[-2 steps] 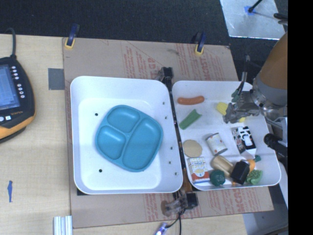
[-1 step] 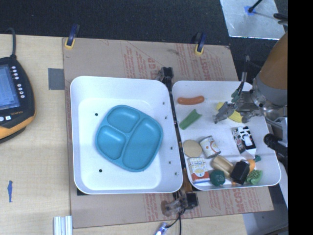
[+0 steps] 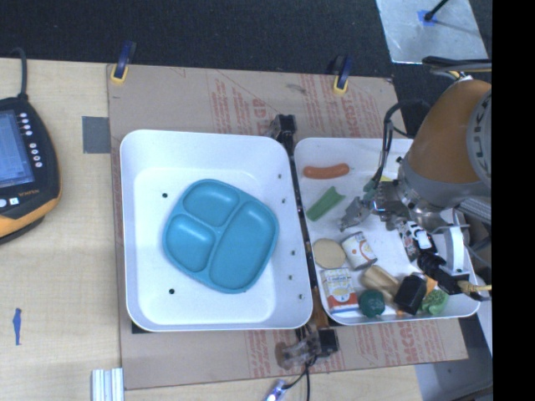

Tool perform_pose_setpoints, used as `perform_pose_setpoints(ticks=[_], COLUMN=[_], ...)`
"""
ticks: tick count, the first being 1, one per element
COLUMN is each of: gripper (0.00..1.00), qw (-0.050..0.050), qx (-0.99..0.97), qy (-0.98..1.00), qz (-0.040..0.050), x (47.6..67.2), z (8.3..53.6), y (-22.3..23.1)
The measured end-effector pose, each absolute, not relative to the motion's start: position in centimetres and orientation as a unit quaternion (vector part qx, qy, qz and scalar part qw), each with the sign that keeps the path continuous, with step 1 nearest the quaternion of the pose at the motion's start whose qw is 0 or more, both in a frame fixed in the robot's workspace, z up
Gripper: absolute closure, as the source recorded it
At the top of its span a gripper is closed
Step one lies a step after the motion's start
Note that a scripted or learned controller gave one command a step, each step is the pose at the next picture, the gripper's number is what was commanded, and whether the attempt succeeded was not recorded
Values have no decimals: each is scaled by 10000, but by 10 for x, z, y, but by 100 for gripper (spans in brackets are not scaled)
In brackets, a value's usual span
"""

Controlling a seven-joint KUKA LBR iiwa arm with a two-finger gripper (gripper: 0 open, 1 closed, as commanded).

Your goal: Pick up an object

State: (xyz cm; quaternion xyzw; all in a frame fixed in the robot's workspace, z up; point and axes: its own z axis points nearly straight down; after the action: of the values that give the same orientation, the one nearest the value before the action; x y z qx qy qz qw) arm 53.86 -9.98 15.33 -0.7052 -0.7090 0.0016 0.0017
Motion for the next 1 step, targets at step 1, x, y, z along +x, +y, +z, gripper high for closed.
perform_pose_setpoints(ticks=[1], gripper=[0], qw=[20], qx=[-7052], qy=[-7090], qz=[20], x=[535], z=[104], y=[-98])
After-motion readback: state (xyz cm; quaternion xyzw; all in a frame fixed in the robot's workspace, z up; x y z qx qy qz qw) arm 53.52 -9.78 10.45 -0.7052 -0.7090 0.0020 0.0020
